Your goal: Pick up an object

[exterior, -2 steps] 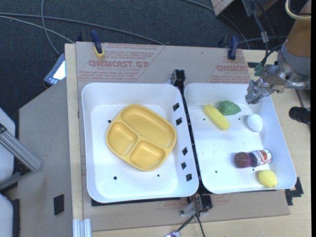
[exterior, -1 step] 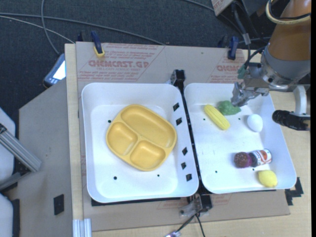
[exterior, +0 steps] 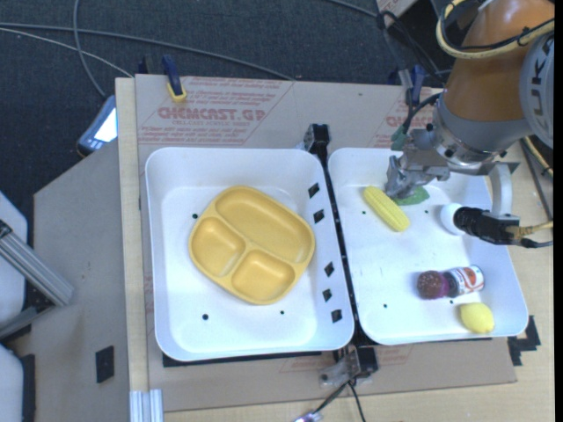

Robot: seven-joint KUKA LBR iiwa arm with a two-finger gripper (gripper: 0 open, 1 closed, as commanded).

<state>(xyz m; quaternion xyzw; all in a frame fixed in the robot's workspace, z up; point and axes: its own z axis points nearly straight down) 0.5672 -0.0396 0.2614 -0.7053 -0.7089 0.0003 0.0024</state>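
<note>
My gripper (exterior: 402, 185) hangs low over the far part of the right bin (exterior: 378, 323), right beside the upper end of a yellow corn cob (exterior: 386, 208). A bit of green thing (exterior: 415, 198) peeks out under the fingers. Nothing can be seen held between them. Near the front of the same bin lie a dark red berry-like ball (exterior: 431, 284), a small red and white can (exterior: 467, 280) beside it, and a yellow lemon (exterior: 477, 317).
The left bin (exterior: 167, 315) holds a yellow divided plate (exterior: 252, 243). A row of black clips runs along the divider (exterior: 330, 236) between the bins. Cardboard lies under both bins, with cables on the dark floor behind.
</note>
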